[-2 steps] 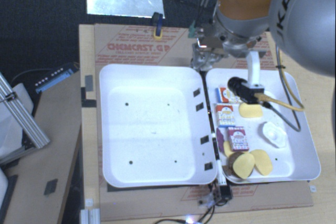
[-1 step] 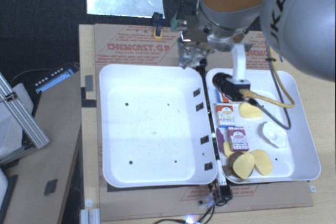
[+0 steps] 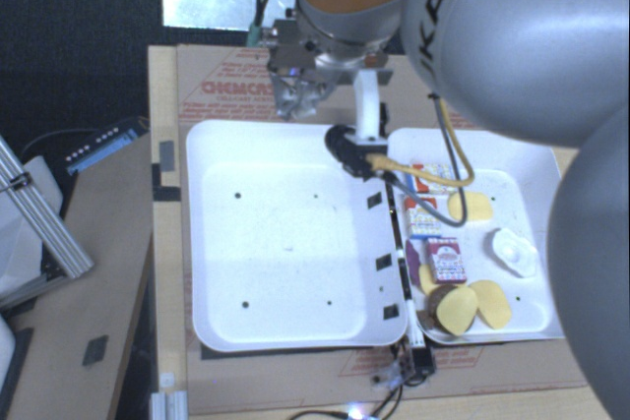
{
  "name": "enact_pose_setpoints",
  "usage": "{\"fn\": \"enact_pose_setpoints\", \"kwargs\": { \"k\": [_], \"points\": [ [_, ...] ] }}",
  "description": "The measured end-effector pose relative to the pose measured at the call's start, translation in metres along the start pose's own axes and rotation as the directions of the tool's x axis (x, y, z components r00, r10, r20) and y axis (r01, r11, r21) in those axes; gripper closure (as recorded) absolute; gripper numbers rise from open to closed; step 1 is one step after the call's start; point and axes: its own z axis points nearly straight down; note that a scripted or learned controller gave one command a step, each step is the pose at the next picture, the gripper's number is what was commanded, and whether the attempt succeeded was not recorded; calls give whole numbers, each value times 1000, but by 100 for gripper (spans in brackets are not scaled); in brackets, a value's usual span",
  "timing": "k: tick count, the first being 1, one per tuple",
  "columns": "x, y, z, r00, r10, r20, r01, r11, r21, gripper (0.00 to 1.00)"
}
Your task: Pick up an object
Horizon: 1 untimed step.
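Several small things lie in the right bin (image 3: 532, 162); the red box (image 3: 445, 261) looks light and stiff (take its long sides). Whether my gripper (image 3: 298, 98) is parted, I cannot tell.

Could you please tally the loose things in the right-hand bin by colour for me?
Yellow, rounded pieces: 3 (one upper, two at the near end)
White lump: 1
Red and white small box: 1
Total: 5
A printed packet partly under the cables may be a sixth; I cannot tell.
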Motion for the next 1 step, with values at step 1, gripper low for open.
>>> {"fn": "enact_pose_setpoints", "kwargs": {
  "k": [1],
  "points": [
    [14,-61,-31,1000,2,0,-2,1000,2,100]
  ]
}}
